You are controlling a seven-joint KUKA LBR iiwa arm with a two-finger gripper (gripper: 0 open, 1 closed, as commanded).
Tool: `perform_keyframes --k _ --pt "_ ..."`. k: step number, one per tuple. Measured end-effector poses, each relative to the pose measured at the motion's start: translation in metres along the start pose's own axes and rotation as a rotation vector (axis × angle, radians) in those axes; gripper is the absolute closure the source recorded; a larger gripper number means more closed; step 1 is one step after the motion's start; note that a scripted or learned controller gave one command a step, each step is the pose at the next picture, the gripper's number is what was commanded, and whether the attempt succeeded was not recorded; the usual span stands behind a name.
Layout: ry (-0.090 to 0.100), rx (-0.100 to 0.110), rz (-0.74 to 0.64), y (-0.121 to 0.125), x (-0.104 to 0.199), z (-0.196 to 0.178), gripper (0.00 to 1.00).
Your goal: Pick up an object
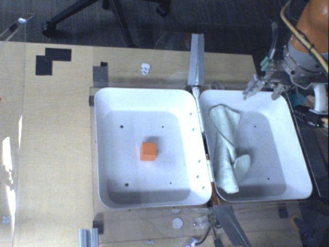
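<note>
1. the gripper (263, 88) hangs over the far edge of the right bin (298, 153), at the upper right of the scene, on the grey arm with its orange band.
2. its fingers (251, 88) stand a little apart, and nothing sits between them, so no object is in hand.
3. the candidates lie in the bins: an orange cube (148, 151) rests near the middle of the left bin (110, 138), well apart from the gripper.
4. a pale folded cloth (226, 145) lies along the left side of the right bin, running from far to near, closer to the gripper but not touching it.
5. by my reading, the pick is not yet done; the task looks to be at its start or in an approach.
6. what is left: choosing a target, coming down over it, closing on it and lifting it off the bin floor.
7. the cloth seems the shorter reach; the cube would need a move across the divider toward the left.
</note>
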State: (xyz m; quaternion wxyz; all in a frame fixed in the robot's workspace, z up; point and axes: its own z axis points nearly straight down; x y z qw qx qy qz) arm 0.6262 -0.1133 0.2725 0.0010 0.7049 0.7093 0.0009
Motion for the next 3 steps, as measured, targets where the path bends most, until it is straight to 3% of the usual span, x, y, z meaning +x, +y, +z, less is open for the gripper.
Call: perform_keyframes --k 1,2,3 --pt "0.0 0.001 -0.005 0.043 -0.003 0.162 0.0" --pt "-0.001 -0.005 -0.01 0.045 -0.002 0.149 1.0" --pt "0.001 -0.004 -0.055 0.018 0.098 -0.009 1.0"
